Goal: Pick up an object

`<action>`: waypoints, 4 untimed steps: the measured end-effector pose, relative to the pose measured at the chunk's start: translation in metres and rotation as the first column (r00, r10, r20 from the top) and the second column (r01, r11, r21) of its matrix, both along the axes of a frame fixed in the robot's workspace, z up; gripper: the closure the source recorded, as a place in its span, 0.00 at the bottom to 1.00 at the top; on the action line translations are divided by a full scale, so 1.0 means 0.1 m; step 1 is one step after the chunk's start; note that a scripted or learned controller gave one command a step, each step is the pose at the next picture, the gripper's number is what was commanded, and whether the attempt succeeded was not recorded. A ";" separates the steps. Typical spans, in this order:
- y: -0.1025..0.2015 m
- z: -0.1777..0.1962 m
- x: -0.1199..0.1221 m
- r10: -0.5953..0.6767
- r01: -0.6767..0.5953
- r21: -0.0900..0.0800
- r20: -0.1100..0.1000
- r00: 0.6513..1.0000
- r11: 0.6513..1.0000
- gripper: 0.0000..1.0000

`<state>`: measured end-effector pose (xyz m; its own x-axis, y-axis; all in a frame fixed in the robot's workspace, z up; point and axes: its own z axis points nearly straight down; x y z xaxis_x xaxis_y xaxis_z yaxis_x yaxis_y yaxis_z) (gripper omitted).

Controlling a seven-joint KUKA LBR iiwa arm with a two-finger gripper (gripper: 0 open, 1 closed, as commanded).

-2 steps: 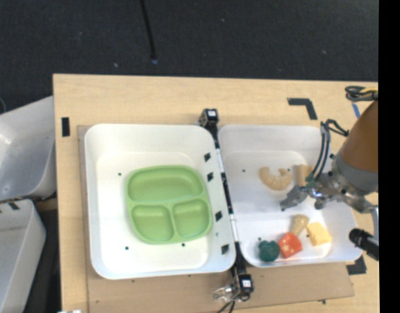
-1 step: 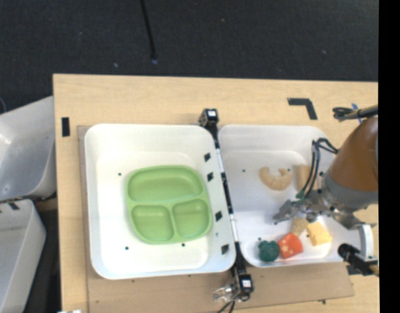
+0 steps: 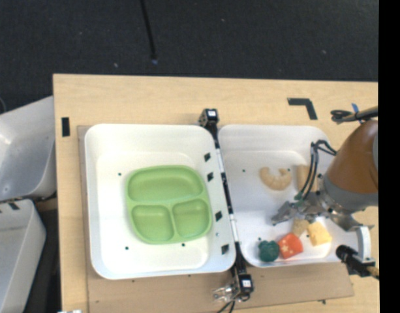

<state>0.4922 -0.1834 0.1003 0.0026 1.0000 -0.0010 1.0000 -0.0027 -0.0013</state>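
Arm in from 3 o'clock, gripper (image 3: 296,212) low in the right bin (image 3: 252,150), right above the food cluster at approx 5 o'clock of that bin: yellow block (image 3: 319,233), red piece (image 3: 290,245), green piece (image 3: 269,251). Step looks like approach/descent for a grasp. Jaw state: can't tell, fingers too blurred. Beige crescent (image 3: 275,178) sits apart toward 12. Next: centre over one item, drop, close. Green tray (image 3: 168,203) in left bin (image 3: 102,175).

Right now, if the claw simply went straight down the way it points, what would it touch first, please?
Probably the yellow block just beneath the claw, with the red piece beside it; depth from above is unclear.
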 end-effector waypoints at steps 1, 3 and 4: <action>-0.01 0.11 0.01 -0.005 0.005 0.000 0.004 1.000 1.000 1.00; -0.11 1.06 0.16 0.006 -0.006 -0.002 0.008 1.000 1.000 1.00; -0.12 1.20 0.17 0.007 -0.007 -0.001 0.005 1.000 1.000 1.00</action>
